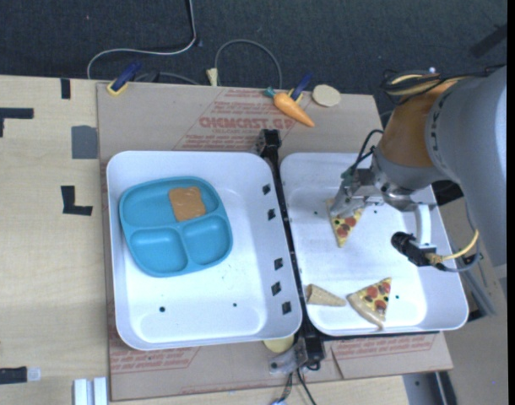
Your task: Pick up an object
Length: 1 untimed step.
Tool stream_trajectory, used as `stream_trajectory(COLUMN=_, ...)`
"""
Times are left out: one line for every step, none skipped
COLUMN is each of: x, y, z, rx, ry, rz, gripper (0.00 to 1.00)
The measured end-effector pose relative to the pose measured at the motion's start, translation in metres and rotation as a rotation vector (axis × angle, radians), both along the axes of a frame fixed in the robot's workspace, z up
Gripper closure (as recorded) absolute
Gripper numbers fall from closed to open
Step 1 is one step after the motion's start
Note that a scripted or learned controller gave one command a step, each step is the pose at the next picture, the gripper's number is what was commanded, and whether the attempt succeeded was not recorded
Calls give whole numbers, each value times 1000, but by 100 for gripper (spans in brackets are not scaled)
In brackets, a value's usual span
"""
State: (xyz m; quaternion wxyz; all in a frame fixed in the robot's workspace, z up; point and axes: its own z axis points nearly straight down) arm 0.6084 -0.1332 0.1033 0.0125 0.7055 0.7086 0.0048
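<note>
The surface (pixel 38 268) is pale wood with black markings, and a brown cardboard sheet (pixel 232 116) lies on it under both bins. From three o'clock the grey arm (pixel 468 142), with its orange band (pixel 407 133), reaches in over the right bin (pixel 443 302). The left bin (pixel 139 319) sits at nine o'clock of the right one, the two touching along a black clipped seam.

In the left bin, toward its ten o'clock part, rests a blue divided plate (pixel 169 243) with three compartments. A tan toast slice (pixel 188 202) lies in the plate's twelve o'clock compartment.

The pincer (pixel 349 202) hangs low in the right bin, toward its eleven o'clock part. Its tips sit right at the crust end of a pizza slice (pixel 345 226), which points down toward six o'clock. Whether the fingers (pixel 354 192) actually close on the slice cannot be told; the wrist hides the gap between them.

A second pizza slice (pixel 371 299) lies at the right bin's six o'clock edge, well apart from the pincer. Just beside it, at its nine o'clock, lies a pale wedge (pixel 323 295), perhaps bread.

Beyond the bins at twelve o'clock, on the cardboard, a toy carrot (pixel 293 110) lies tilted, and a small tan disc (pixel 327 96) sits just at its two o'clock.
</note>
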Motion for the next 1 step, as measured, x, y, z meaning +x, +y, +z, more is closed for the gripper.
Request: stream_trajectory(x=-29, y=0, z=51, rx=11, ry=24, rz=-5, gripper=100)
